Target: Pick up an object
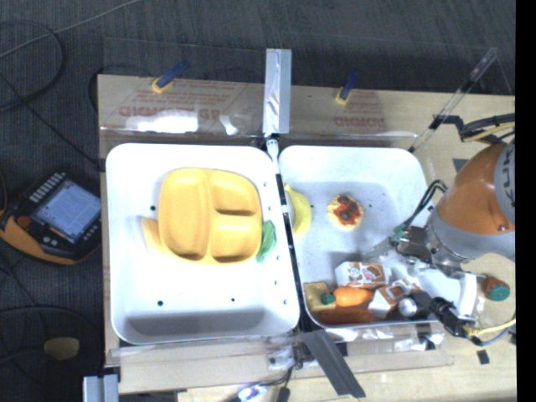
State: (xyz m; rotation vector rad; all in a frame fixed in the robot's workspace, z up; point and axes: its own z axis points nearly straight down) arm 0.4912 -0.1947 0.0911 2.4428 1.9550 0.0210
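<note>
My gripper (pixel 409 298) is low over the front right corner of the right bin (pixel 394 174), beneath the arm's orange band (pixel 476 193). It sits among a cluster of small items. A white and brown carton (pixel 362 272) lies just to its left. An orange carrot (pixel 353 296) rests on a brown piece (pixel 320 295) by the front wall. Another small carton (pixel 394 291) touches or lies under the gripper. A small round pizza toy (pixel 345 211) lies alone in the bin's middle. A yellow item (pixel 298 208) leans at the left wall.
The left bin (pixel 134 308) holds a yellow divided plate (pixel 208 213) with a green item (pixel 268 239) at its right edge. A metal divider (pixel 277 90) stands behind the bins. A handheld device (pixel 60 212) lies on the floor at left.
</note>
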